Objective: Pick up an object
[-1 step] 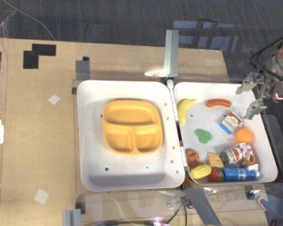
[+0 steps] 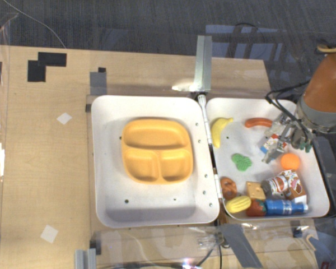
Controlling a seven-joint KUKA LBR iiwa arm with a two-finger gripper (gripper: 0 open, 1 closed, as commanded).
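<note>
I am watching the arm (image 2: 325, 91) reaching in over the far right part of the right bin (image 2: 319, 206), its gripper (image 2: 275, 144) hanging just left of the orange ball (image 2: 290, 161), which I am using as my landmark. Whether the jaws are released or clenched I cannot tell; the fingers are too small and cluttered for me to read, and I am seeing nothing plainly between them.

Beyond the ball and to its left, a red sausage-shaped toy (image 2: 259, 123) is lying near the bin's far wall. Farther left of the ball, a yellow banana (image 2: 220, 129) is resting against the bin's left wall, and a green leafy piece (image 2: 242, 161) is sitting between the banana and the ball. Just nearer than the ball, a red-and-white can (image 2: 284, 185) is lying on its side, with a blue bottle (image 2: 285, 208) beyond it at the near wall. Left of those, a brown item (image 2: 228, 187), a small tan block (image 2: 256, 191), a yellow lemon-like toy (image 2: 238, 204) and a red piece (image 2: 256, 208) are crowding together.

Well to the ball's left, the left bin (image 2: 109, 150) is holding a yellow divided tray (image 2: 157, 150).
</note>
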